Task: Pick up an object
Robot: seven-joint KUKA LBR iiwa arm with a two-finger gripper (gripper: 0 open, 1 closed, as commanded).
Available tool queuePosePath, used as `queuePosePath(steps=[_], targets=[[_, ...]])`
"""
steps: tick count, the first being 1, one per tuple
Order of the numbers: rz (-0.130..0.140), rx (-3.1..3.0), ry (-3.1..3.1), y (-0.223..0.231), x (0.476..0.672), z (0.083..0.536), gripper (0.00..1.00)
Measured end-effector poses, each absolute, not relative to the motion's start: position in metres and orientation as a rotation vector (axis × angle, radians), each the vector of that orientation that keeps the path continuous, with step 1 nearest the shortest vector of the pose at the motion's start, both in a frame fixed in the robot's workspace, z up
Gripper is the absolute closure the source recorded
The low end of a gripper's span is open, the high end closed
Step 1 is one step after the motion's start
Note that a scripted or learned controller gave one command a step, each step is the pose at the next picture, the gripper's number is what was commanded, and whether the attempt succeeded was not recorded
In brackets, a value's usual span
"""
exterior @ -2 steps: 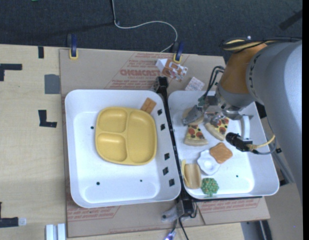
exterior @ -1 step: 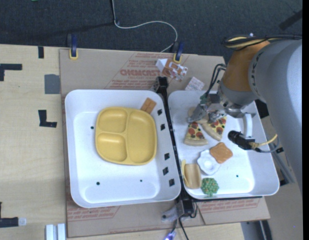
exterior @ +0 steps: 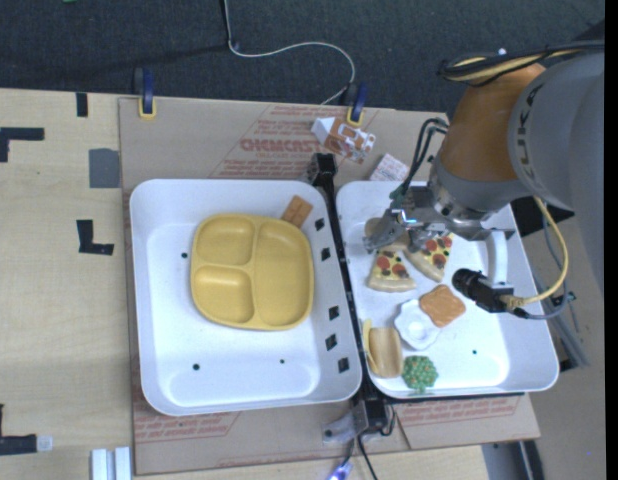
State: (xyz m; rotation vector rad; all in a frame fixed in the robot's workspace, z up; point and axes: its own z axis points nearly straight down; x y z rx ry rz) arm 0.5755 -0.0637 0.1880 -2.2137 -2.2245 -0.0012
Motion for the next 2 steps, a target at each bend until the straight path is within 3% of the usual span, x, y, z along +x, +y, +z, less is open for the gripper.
queuePosePath(steps=[1,2], targets=[[-0.001,-2.215,-2.227,-0.007,0.582,0.213,1.0],[0.003,-2.222,-2.221,-0.068,0.601,0.185,1.0]])
